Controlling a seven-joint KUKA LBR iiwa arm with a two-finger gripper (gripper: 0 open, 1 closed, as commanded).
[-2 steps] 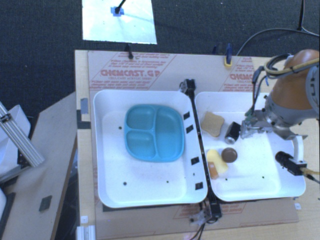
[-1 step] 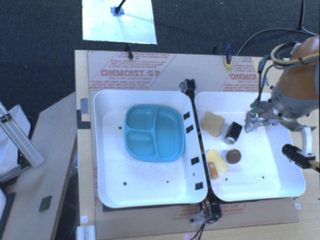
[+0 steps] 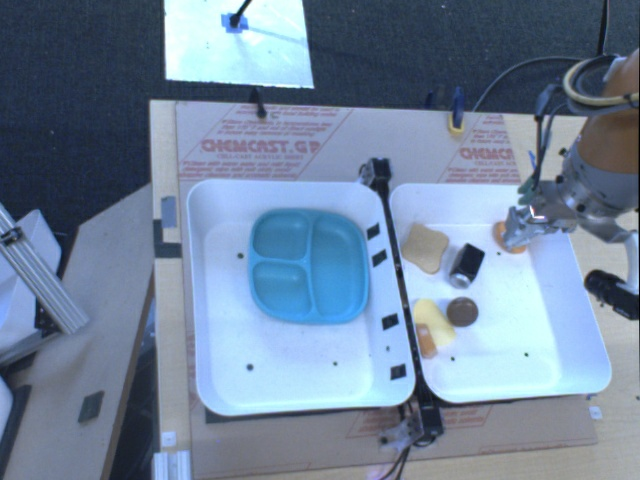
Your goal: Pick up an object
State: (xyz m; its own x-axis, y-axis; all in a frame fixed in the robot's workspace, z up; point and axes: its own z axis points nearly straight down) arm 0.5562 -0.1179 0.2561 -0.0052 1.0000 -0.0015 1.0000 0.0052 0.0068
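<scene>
My gripper hangs over the far right part of the right bin, directly over a small orange object that peeks out beside it. Further left in the same bin lie a tan slice of bread, a dark can on its side, a brown round piece and a pale yellow piece with an orange bit next to it. Nothing shows between the fingers.
The left bin holds a blue divided plate. A black clip-lined seam separates the two bins. The arm's grey body and cables occupy the upper right. A white sheet lies beyond the bench.
</scene>
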